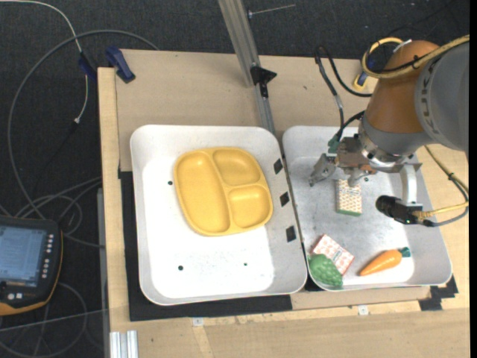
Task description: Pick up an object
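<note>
Across the surface, two shallow white bins sit side by side. My arm, grey with an orange section, reaches in from the right over the right bin. Left bin carries a yellow divided plate, lying flat near its centre. My tool hangs above the upper middle of the right bin; whether it is spread or pressed together I cannot tell. A small patterned box lies just below the tool, and a grip on it is not visible. An orange carrot lies near the lower edge. A green item sits at the lower left corner, touching a red-and-white packet
</note>
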